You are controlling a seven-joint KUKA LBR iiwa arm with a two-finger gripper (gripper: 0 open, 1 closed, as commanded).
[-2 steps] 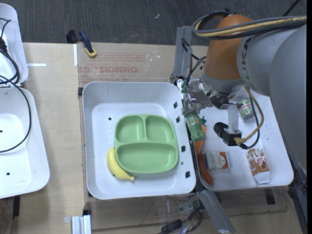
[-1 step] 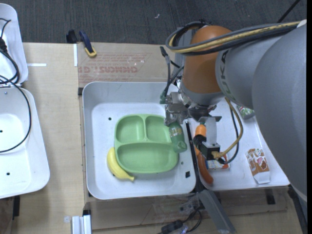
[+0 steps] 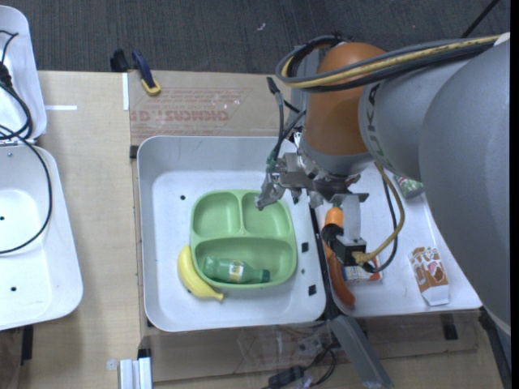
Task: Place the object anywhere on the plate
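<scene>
A green divided plate (image 3: 243, 237) sits in the left bin (image 3: 162, 217). In its long front compartment lies a clear green bottle (image 3: 233, 270) on its side. A yellow banana (image 3: 193, 275) rests on the bin floor against the plate's front-left rim. My gripper (image 3: 270, 193) hangs over the plate's back-right compartment, near the rim. The arm's orange band (image 3: 340, 104) and grey body cover the area behind and to the right of it.
The right bin (image 3: 389, 294) holds an orange carrot-like piece (image 3: 342, 288), a small printed carton (image 3: 430, 274), a small blue and orange item (image 3: 358, 272) and a green item (image 3: 410, 187), partly hidden by the arm. A brown cardboard sheet (image 3: 203, 108) lies behind the bins.
</scene>
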